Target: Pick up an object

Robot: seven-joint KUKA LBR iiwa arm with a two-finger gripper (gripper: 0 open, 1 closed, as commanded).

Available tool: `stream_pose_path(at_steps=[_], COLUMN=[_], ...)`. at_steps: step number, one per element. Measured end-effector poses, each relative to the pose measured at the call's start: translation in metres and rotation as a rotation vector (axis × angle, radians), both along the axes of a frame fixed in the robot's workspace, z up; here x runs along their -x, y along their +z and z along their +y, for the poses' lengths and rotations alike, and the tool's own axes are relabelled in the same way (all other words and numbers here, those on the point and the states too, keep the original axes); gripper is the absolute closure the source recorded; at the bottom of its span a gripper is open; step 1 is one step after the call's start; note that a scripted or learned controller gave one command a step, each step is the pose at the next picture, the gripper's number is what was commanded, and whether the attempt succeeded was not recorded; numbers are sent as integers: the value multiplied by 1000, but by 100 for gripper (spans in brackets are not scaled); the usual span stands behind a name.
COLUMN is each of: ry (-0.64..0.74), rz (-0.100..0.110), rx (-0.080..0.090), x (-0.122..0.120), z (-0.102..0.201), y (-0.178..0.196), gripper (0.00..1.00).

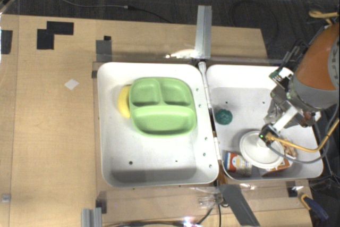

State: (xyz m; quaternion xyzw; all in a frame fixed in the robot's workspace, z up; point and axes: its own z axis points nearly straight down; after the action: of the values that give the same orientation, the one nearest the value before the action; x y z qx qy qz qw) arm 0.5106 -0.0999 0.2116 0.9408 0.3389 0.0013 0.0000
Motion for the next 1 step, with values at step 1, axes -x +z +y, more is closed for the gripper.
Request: stream_pose_path(at_steps=[1], ry=[296], rz=[-2], rx=[2], x=[16], z=[4], y=[46], gripper=[100])
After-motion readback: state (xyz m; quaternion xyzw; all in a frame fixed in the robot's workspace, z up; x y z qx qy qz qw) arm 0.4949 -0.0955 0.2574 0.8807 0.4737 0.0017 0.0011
